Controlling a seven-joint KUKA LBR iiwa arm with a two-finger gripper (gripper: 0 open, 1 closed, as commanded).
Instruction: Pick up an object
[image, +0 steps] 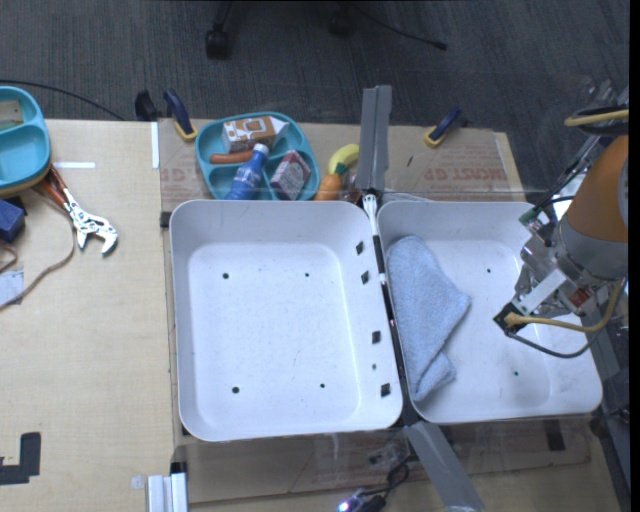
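Note:
A grey-blue folded cloth (424, 305) lies in the right bin (490, 405), against its left wall and running from the back towards the front. My gripper (546, 274) hangs over the right side of the same bin, a good hand's width to the right of the cloth and apart from it. The arm's grey wrist and orange band (606, 190) rise behind it at the right edge. The left bin (190, 330) stands beside it.
Behind the bins a blue tray (212, 160) holds a bottle, packets and small food items, with a banana (343, 158) next to it. A wrench (90, 228) and another blue tray (22, 140) lie at far left. A grey post (374, 140) stands between the bins.

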